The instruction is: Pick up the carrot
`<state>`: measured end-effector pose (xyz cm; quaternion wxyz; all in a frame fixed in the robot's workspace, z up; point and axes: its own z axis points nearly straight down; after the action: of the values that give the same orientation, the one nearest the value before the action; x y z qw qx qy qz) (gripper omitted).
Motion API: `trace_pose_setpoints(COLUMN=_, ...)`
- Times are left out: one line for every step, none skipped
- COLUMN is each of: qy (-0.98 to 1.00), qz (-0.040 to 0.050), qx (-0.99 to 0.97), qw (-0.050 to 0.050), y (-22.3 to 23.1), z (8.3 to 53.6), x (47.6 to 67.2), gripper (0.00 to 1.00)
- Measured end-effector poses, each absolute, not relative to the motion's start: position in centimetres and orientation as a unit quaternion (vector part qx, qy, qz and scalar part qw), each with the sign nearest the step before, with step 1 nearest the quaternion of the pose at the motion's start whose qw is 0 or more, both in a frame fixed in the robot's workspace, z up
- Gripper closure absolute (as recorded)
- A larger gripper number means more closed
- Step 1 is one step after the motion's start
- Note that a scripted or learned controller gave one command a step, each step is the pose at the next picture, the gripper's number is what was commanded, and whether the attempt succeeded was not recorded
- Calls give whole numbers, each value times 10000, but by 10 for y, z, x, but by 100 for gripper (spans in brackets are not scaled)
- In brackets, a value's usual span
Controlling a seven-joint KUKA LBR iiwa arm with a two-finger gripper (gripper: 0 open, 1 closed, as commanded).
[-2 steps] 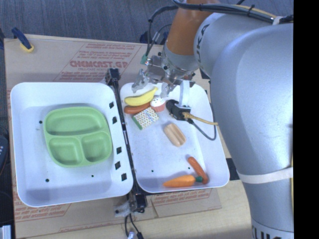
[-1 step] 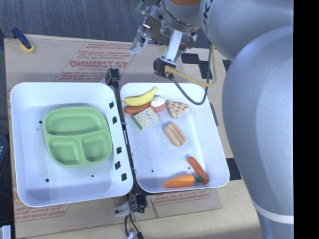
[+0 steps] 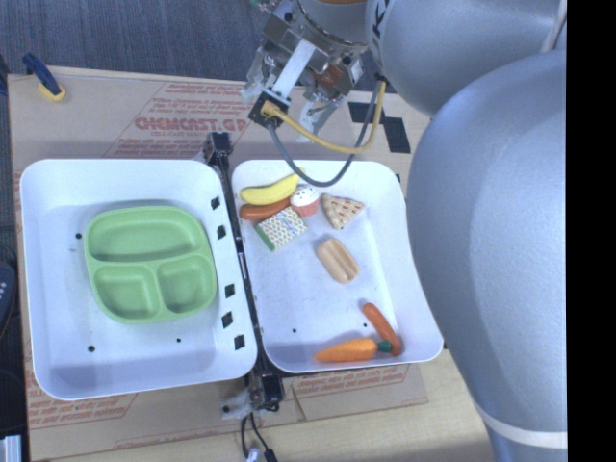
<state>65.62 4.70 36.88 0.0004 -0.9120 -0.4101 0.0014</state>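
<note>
While the tool (image 3: 304, 85) hangs over the right bin's (image 3: 289, 306) far edge (honestly can't make out its grip state), the carrot (image 3: 346, 351) lies along the near wall, right against a lookalike orange piece (image 3: 381, 325). It could easily grab the wrong one or clip the wall.

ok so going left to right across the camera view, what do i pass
blue clip → green divided plate → banana → carrot; the other foods overlap these sideways, so they are left out

carrot (image 3: 346, 351) at front of right bin (image 3: 308, 301), tray (image 3: 144, 242) in left bin (image 3: 58, 340)
</note>
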Motion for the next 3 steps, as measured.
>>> trace_pose_setpoints(qy=-1136, qz=27, qx=-9935, qw=6, y=79, z=249, x=605, gripper=0)
trace_pose_setpoints(qy=-1250, qz=36, qx=-9921, qw=5, y=101, z=178, x=606, gripper=0)
trace_pose_setpoints(qy=-1318, qz=36, qx=-9913, qw=5, y=152, z=105, x=609, gripper=0)
